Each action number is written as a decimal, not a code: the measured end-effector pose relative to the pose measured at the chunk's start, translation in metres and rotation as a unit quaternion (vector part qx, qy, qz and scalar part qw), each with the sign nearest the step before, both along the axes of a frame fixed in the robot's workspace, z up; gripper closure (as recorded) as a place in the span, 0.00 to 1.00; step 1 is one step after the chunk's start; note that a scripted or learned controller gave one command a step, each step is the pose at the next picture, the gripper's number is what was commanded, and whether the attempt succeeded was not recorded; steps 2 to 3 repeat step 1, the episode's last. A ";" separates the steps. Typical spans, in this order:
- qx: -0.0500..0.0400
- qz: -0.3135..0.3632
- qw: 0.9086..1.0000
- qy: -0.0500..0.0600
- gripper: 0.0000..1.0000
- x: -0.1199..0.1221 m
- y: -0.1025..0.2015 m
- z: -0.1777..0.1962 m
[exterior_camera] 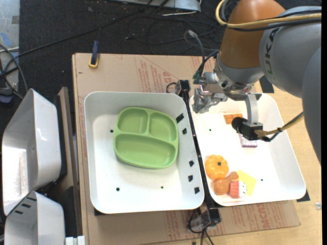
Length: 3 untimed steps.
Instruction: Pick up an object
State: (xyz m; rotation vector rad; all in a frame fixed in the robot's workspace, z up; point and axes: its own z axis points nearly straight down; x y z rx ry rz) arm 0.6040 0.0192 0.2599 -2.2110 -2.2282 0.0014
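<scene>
Orange pumpkin (216, 166) well below jaws

Brown cardboard-topped bench (138, 68) on dark floor (46, 19) strewn with cables (153, 29).

Orange pumpkin toy (216, 166), upright in the right bin, touching smaller toys (232, 186).

The green divided plate (147, 137) is occupying the centre of the left bin (97, 188), leaving bare floor along that bin's lower and left margins. In the right bin (286, 172), toys (227, 176) are clustering at the lower centre; the lower right floor is lying open. The arm (265, 40) is overhanging the upper right of the frame, blocking access there.
</scene>
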 end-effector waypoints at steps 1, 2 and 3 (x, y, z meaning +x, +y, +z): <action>0.000 0.000 1.000 0.000 1.00 0.000 0.059 -0.008; 0.000 0.000 1.000 0.000 1.00 0.000 0.059 -0.008; 0.000 0.000 1.000 0.000 1.00 0.000 0.059 -0.008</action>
